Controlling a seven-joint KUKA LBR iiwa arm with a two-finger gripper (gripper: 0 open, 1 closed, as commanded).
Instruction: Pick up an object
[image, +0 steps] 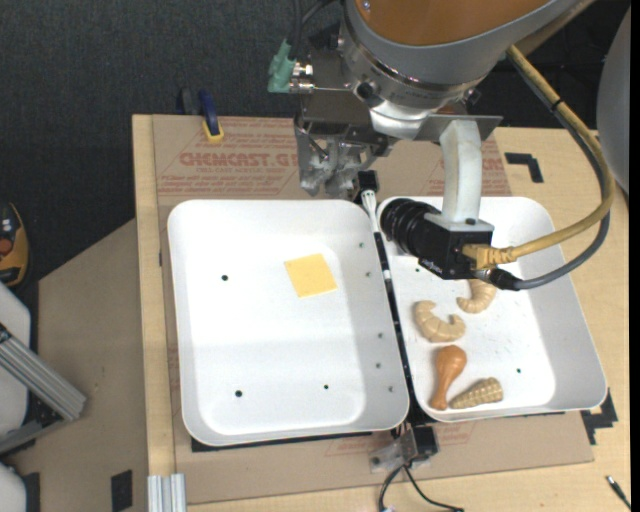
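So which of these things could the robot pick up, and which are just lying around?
Could be picked up:
- yellow square, in the left bin
- two curled pale pieces, in the right bin
- orange drumstick shape
- ridged tan cone

Just lying around:
- blue-and-yellow clamp on the cardboard
- black camera on the arm

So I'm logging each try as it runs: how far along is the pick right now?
Nothing looks picked yet. The yellow slice lies flat in the left bin, and the drumstick, cone and two pale curled pieces lie in the right bin. The gripper sits at the bins' far edge. Descent, grasp and lift remain.
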